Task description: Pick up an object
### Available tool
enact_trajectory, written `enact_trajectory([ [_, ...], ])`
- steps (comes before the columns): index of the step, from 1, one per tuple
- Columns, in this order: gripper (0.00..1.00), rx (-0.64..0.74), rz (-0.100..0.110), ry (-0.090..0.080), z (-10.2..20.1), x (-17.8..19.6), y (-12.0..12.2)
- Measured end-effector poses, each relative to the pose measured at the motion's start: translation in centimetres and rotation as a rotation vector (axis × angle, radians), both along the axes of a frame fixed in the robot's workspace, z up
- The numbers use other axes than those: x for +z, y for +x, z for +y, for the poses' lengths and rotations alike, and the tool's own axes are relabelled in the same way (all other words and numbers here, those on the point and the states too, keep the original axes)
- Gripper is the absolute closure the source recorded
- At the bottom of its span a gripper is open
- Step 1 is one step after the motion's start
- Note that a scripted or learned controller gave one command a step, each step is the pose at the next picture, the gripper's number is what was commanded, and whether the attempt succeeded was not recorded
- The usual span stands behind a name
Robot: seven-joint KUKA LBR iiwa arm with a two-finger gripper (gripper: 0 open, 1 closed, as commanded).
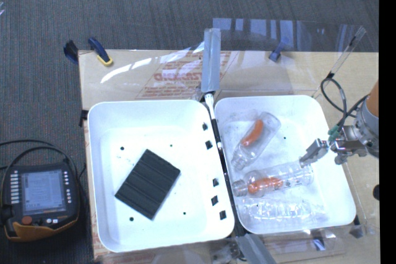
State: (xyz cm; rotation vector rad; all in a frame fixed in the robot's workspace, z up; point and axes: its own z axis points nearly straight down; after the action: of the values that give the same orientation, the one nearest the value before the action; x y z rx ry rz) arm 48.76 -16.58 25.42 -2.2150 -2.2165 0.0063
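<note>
1. Right shallow white bin [328, 114]: three clear plastic bottles, two holding orange inserts [255, 140] [272, 183], one plain [281, 210].
2. Metal two-finger hand [312, 153]: above bin's right side, grip state indiscernible.
3. Left of bin: flat black ribbed pad [148, 184].

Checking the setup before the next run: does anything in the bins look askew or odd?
Nothing looks spilled or broken. The black pad lies skewed in the left bin. Three clear bottles lie on their sides in the right bin, near the pincer.
</note>
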Motion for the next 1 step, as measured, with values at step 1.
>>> enact_trajectory([
  [1, 0.0, 0.12, 0.002, 0.0, 8.36, -7.19, 4.36],
])
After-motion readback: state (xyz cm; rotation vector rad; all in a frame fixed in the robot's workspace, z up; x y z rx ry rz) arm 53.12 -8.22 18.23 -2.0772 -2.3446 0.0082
